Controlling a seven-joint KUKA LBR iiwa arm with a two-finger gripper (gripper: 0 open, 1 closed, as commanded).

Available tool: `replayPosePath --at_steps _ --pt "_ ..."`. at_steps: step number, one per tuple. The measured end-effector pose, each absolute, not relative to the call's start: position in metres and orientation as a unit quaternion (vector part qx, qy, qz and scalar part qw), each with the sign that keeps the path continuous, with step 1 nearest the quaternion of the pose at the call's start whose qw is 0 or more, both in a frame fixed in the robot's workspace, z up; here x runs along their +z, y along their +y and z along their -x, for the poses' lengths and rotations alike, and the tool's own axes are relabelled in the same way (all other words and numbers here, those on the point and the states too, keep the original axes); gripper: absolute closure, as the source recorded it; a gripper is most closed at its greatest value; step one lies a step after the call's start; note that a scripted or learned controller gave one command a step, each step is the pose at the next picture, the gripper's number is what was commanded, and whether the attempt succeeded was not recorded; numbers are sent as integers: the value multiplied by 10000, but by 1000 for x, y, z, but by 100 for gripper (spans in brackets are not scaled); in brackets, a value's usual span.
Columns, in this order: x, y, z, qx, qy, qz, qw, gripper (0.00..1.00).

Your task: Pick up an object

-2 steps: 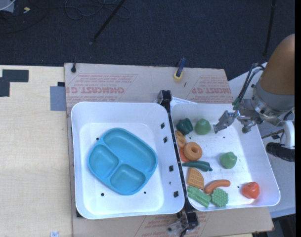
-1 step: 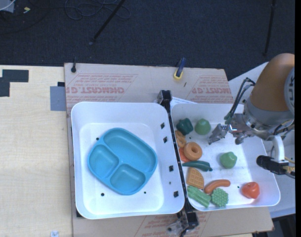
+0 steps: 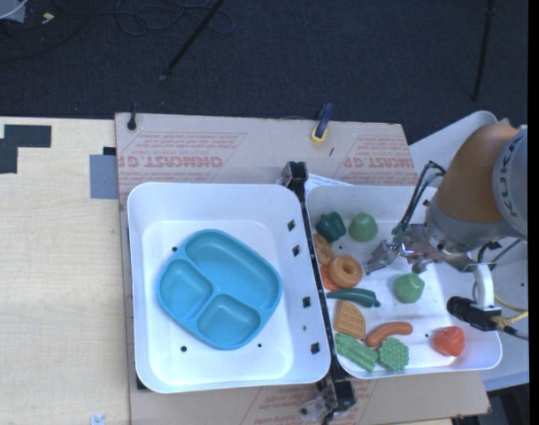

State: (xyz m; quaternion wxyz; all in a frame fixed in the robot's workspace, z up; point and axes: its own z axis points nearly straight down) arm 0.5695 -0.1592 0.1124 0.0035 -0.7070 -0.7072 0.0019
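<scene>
Left bin (image 3: pixel 145 237), far left of gripper: holds blue divided plate (image 3: pixel 219 288). Right bin (image 3: pixel 481 361), under gripper: toy food. Gripper (image 3: pixel 381 258) low over bin, cannot tell its state. Donut (image 3: pixel 345 271) just left of it, green apple (image 3: pixel 409 287) just right-below, green ball (image 3: pixel 363 227) above, sausage (image 3: pixel 388 331) below.

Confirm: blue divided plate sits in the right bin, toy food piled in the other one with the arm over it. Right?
Not quite. The blue divided plate sits in the left bin, not the right. The rest holds: the toy food, such as the donut and the hot dog, lies in the right bin, with the arm reaching over it. The camera view shows this.
</scene>
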Motion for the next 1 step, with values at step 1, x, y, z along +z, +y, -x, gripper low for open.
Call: replayPosePath --at_steps 1 --pt "86 -157 -569 11 -7072 7070 23 0"
